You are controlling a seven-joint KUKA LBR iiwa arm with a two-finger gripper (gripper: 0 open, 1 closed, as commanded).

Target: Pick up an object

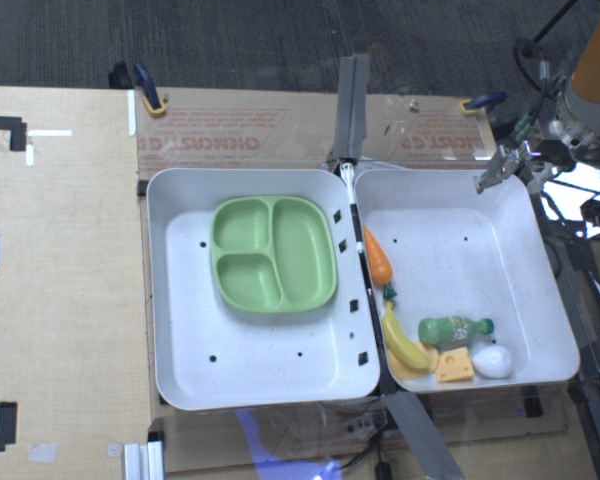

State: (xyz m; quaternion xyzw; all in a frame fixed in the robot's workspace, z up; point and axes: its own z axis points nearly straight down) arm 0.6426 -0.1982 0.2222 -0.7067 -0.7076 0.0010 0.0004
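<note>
— What colours are showing in the left bin (180, 368)?
— The bin is gleaming white, and the divided plate (274, 254) in it is showing pale green.
— And in the right bin (540, 268)?
— White again. The carrot (378, 256) is glowing orange with a green top, the banana (401, 344) is showing yellow, the bottle (455, 329) green with a white cap, the cheese wedge (454, 365) yellow-orange, the egg (493, 361) white.
— The clamps (148, 88)?
— Blue, with orange tips.

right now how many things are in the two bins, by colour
green: 2, divided plate and bottle
orange: 1, carrot
yellow: 2, banana and cheese wedge
white: 1, egg
total: 6
</note>
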